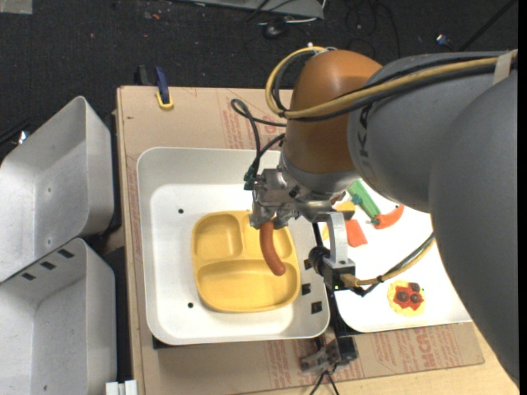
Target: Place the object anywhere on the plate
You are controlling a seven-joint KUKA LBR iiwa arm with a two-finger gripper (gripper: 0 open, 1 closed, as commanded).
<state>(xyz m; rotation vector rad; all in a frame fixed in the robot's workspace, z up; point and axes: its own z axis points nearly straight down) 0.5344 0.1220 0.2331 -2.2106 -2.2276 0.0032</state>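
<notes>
fingers (268,218) clamp sausage (273,249) over plate (222,290).

Brown cardboard-covered bench (210,109) bears two shallow white plastic bins side by side: left bin (165,220), right bin (436,303) partly under arm.

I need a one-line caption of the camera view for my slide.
Pincer above a yellow divided plate in a white bin, a brown sausage hanging beneath it.
</notes>
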